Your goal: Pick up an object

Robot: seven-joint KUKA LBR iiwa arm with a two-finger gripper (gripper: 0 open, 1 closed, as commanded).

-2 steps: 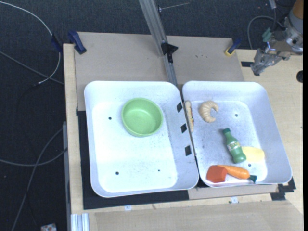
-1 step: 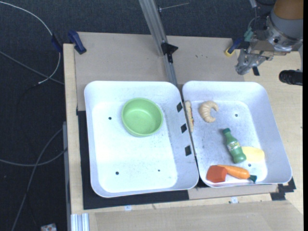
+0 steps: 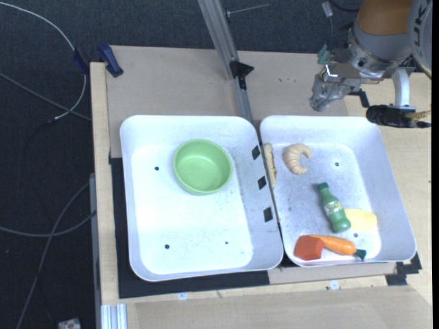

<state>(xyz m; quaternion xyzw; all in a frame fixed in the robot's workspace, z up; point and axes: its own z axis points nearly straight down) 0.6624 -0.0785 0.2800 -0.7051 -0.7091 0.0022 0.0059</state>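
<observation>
Bottle lying flat, cap toward croissant, base toward carrot, my claw apart, grip unclear.

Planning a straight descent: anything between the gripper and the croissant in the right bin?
In the camera view, the gripper hangs over bare bench beyond the right bin's far rim. Between it and the croissant lie only that rim and bare bin floor.

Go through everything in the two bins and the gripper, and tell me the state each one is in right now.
green bowl: upright in the left bin, nothing in it.
croissant: lying in the right bin, near its far end.
green bottle: lying on its side.
carrot: lying flat, partly on the red piece.
yellow piece: flat, beside the bottle.
gripper: above the bench beyond the right bin, holding nothing visible.
</observation>
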